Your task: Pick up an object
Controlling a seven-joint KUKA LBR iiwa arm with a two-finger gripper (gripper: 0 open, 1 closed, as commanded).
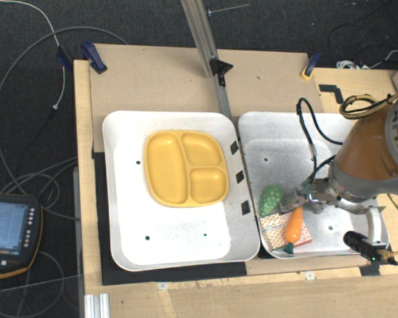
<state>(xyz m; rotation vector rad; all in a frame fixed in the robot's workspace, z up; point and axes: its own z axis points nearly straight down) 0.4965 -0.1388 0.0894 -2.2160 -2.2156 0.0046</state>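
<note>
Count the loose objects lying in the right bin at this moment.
3: a green object near the bin's left wall, an orange carrot just right of it below the gripper, and a patterned flat piece under the carrot. The arm may hide more.

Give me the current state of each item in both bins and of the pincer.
Yellow divided plate: flat in the left bin.
Green object: lying in the right bin.
Carrot: lying on the patterned card.
Pincer: low over the carrot and green object.
</note>
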